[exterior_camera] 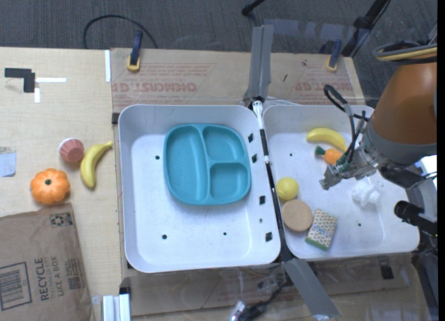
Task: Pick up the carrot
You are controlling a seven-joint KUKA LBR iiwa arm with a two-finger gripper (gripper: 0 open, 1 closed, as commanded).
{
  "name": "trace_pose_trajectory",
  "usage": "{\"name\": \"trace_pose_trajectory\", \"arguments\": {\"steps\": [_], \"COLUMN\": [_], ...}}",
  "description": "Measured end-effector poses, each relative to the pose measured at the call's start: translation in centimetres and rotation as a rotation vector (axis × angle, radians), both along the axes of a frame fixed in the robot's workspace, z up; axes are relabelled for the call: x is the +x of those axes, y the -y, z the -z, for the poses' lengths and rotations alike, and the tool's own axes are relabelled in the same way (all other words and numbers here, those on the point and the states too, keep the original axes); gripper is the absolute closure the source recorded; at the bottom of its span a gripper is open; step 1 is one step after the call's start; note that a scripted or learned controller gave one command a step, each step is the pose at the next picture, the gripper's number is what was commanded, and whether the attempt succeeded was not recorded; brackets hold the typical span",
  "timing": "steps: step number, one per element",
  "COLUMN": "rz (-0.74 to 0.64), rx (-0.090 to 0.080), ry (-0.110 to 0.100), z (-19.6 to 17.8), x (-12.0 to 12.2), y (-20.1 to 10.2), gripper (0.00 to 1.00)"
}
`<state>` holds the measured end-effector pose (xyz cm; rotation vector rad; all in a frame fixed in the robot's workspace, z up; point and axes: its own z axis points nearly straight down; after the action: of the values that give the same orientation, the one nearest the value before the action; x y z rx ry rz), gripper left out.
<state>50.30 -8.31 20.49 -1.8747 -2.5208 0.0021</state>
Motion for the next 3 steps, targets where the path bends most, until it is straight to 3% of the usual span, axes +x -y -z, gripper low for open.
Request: {"name": "trace_pose_trajectory", "arguments": {"steps": [1, 2, 3], "rz": [-0.197, -0.279, -0.042], "rx": [-0.001, 0.001, -0.001], "ry": [0.000, -0.002, 0.000], "z": [-1.4, 1.4, 0.7], "x": [6.7, 5.6, 8.5], "y": [2.4, -3.9, 4.1], "gripper": [1.00, 1.00, 1.00]}}
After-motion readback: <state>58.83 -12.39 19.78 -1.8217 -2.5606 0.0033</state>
